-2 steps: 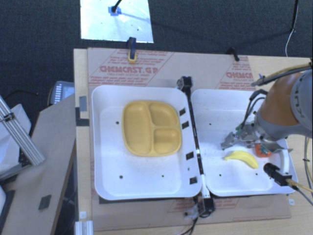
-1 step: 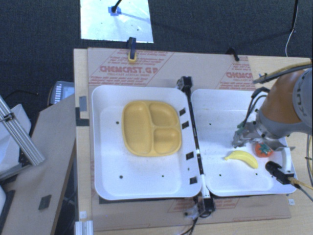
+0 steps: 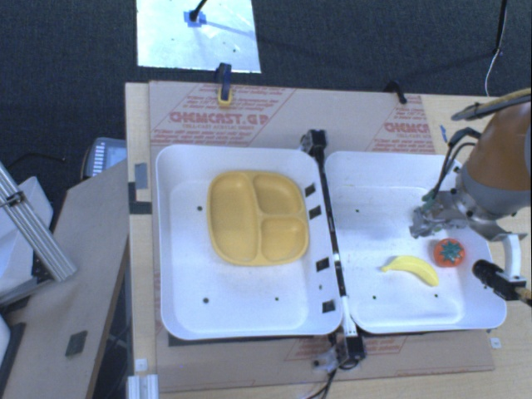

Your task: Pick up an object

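**Arm poised over the right bin beside two small objects**

Seen from above at a slant: two shallow white plastic bins side by side on a bench covered with printed brown cardboard (image 3: 249, 115). Left white bin (image 3: 179, 306) holding a yellow three-compartment plastic plate (image 3: 256, 217), lying flat near the bin's centre. Right white bin (image 3: 374, 306) holding a small yellow toy banana (image 3: 411, 269), lying flat in the right half of the floor, and a small round orange-red toy fruit with a green top (image 3: 449, 253), just to the right of the banana and slightly farther back, apart from it.

Grey arm with an orange band (image 3: 503, 152) entering from the right edge, wrist bent downward over the right part of the right bin. Metal two-finger gripper (image 3: 434, 220) pointing toward the bin floor, just above and to the left of the orange-red fruit in the picture, near the banana's upper right. Nothing visible between the fingers; whether spread or closed, impossible to tell at this angle. Both toy items resting on the bin floor, neither grasped.

Black clips (image 3: 316, 191) along the seam between the bins. Yellow clamp (image 3: 224, 86) on the cardboard's far edge.
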`<state>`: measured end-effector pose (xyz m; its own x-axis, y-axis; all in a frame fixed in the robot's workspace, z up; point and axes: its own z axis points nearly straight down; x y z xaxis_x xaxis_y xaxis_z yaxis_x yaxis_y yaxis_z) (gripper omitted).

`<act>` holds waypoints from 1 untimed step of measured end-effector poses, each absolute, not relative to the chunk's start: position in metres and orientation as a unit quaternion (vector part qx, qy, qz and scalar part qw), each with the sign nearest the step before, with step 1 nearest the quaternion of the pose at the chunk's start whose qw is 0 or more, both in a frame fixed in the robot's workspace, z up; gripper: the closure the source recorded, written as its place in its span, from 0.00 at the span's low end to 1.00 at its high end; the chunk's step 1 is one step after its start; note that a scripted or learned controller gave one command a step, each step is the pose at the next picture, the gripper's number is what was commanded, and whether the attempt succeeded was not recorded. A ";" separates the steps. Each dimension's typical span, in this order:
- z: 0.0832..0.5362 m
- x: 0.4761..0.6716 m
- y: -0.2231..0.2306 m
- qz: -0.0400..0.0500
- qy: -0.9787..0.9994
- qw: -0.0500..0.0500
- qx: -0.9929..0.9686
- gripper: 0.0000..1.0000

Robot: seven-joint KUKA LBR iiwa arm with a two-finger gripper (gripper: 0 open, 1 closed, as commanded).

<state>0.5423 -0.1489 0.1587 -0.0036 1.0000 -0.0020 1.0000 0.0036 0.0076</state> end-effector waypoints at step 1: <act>0.211 0.544 -0.149 0.002 0.709 0.003 0.706 1.00</act>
<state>0.5444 -0.1493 0.2108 -0.0044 1.0000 -0.0022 1.0000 0.0044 0.0076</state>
